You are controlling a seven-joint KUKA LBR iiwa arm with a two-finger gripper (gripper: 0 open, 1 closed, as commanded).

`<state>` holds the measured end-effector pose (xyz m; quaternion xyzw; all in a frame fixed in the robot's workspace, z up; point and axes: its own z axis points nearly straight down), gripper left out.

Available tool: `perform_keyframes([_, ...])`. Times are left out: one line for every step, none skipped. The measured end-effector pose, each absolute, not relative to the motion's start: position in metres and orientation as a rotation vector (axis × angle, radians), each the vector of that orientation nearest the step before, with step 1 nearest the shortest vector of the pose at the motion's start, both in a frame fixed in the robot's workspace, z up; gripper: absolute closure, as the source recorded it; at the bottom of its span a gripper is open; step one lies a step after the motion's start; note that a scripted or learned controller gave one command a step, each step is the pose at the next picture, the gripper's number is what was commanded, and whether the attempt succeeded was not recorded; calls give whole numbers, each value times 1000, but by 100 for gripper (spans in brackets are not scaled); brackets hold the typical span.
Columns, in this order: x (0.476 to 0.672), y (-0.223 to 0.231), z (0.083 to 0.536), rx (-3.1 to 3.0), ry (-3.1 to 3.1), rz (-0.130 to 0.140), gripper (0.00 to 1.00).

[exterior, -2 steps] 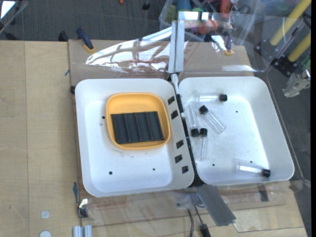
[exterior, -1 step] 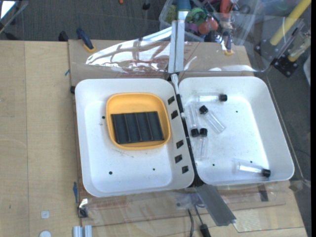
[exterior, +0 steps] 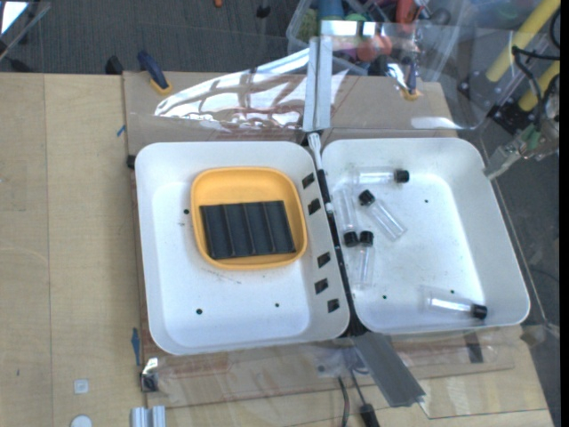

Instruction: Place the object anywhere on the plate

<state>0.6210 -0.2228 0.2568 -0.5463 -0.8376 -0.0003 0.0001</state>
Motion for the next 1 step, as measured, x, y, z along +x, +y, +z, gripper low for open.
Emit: perform_keyframes([667,-225,332,-1562,-2733,-3,100])
